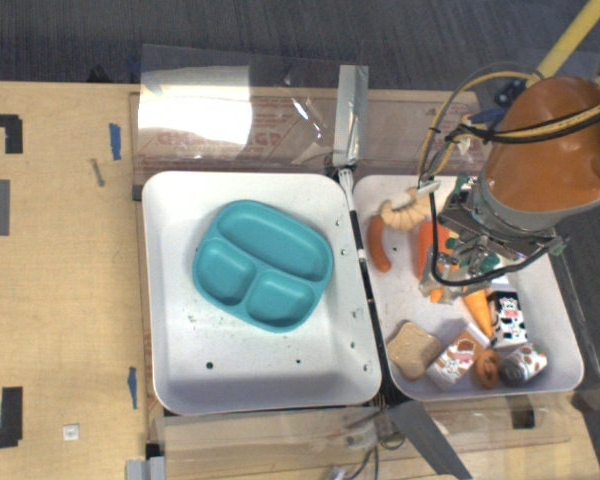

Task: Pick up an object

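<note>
The right bin (570, 353) holds several toy foods: a red sausage (379, 243), a beige shrimp-like piece (408, 211), an orange carrot (421, 251), a second carrot piece (478, 308), a slice of bread (412, 349), a black-and-white carton (506, 318), a small red-and-white pack (455, 361), a brown donut (487, 369) and a grey can (520, 366). My gripper (467, 258) hangs low over the middle of this bin, under the orange wrist band (550, 148), above the carrots. Cables and the wrist hide its tips.
The left bin (170, 368) bears a teal divided plate (263, 264). A clear plastic sheet (240, 108) lies behind the bins, and a metal divider (348, 118) stands between them. The wooden bench (50, 298) extends left.
</note>
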Motion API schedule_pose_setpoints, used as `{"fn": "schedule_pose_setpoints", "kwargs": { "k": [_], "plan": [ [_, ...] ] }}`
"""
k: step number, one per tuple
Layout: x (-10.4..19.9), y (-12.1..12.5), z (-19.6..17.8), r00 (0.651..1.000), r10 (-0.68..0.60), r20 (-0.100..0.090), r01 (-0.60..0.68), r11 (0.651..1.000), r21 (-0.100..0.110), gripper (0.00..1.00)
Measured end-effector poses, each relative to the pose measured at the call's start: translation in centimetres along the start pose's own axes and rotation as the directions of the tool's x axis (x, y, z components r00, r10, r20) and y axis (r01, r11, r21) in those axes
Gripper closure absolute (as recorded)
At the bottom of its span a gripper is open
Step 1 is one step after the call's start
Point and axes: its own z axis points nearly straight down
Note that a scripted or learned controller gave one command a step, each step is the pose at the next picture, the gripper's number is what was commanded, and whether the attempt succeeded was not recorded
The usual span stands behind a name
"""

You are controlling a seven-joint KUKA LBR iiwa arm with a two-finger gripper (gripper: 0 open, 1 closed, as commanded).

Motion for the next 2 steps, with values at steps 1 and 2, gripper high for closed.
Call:
{"fn": "schedule_pose_setpoints", "kwargs": {
  "k": [1, 2],
  "plan": [
    [-1.8, 5.1, 0.5, 1.0, -0.024, 0.0, 0.024, 1.0, -0.002, 1.0],
    [0.1, -1.9, 0.5, 0.987, -0.162, 0.0, 0.162, 0.987, 0.002, 1.0]
  ]
}}
